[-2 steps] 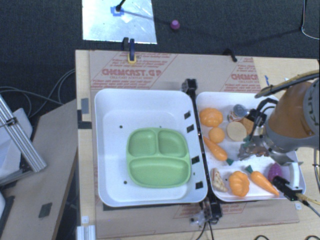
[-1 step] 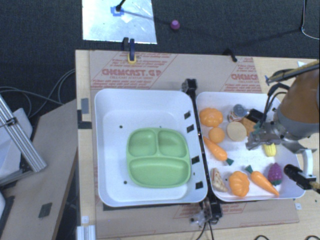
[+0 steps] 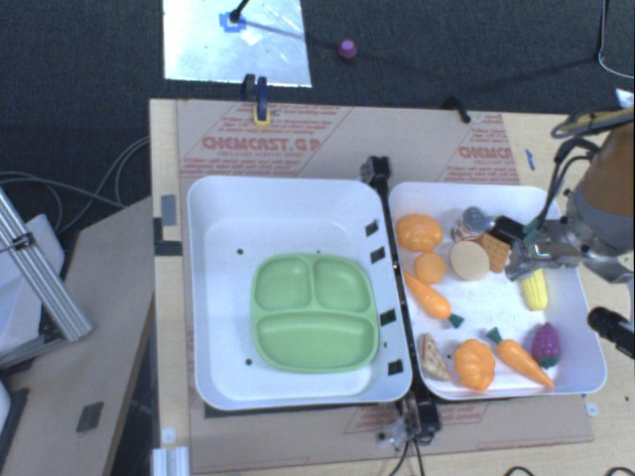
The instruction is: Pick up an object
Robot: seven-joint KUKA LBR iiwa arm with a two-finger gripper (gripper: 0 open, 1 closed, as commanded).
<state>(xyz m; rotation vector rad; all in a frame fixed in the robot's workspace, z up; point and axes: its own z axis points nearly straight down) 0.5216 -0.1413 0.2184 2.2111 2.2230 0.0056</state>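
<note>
Glossy white bins (image 3: pixel 298 191), plastic corn (image 3: pixel 535 290)

"CHEMCAST GP" on brown board (image 3: pixel 260 143)

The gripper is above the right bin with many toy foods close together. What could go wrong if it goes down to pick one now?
1. The gripper hovers by the corn and the round beige piece, which lie close together; it might pinch two things, or push one away.
2. The corn lies near the right bin's wall, so a finger could hit the wall.
3. The rounded pieces may slip out of the grasp.
</note>
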